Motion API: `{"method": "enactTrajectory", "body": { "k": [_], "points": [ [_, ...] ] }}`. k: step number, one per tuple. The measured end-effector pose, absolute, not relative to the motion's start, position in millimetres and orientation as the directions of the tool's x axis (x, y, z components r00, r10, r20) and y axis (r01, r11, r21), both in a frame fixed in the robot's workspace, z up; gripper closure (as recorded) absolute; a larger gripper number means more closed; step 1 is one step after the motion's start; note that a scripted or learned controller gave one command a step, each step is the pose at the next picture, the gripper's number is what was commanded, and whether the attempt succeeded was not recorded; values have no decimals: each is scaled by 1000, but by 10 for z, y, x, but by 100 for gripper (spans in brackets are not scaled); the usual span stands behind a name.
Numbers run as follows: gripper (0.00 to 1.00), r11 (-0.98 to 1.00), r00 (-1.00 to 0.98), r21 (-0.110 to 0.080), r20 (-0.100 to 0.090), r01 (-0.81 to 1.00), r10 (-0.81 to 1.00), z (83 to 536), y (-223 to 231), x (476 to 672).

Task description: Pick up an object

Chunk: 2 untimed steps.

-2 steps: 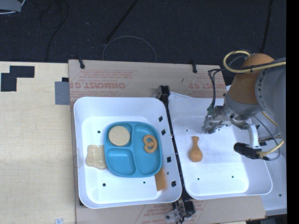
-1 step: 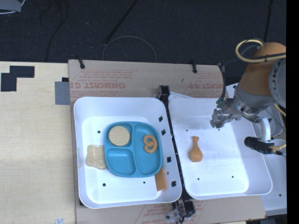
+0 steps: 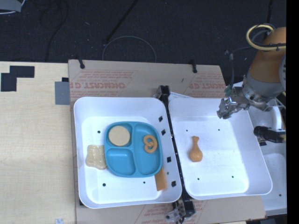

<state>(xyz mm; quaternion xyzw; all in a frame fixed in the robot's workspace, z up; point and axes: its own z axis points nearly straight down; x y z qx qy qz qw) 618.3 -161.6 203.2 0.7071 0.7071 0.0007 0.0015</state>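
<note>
We see the arm (image 3: 267, 64) reaching in over the right bin's (image 3: 254, 190) far corner, its gripper (image 3: 226, 108) hanging apart from the drumstick-shaped toy (image 3: 195, 150).

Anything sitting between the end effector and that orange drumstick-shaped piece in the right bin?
No. In the camera view, the stretch from the end effector down to the drumstick-shaped piece is bare white floor of the right bin.
</note>
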Motion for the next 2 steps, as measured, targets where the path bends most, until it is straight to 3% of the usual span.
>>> {"method": "enactTrajectory", "body": {
  "k": [1, 2],
  "points": [
    [100, 0, 0, 4, -2, 1000, 1000, 2654, -1696, 6193],
    [100, 4, -4, -3, 2, 1000, 1000, 2499, -1157, 6227]
  ]
}}
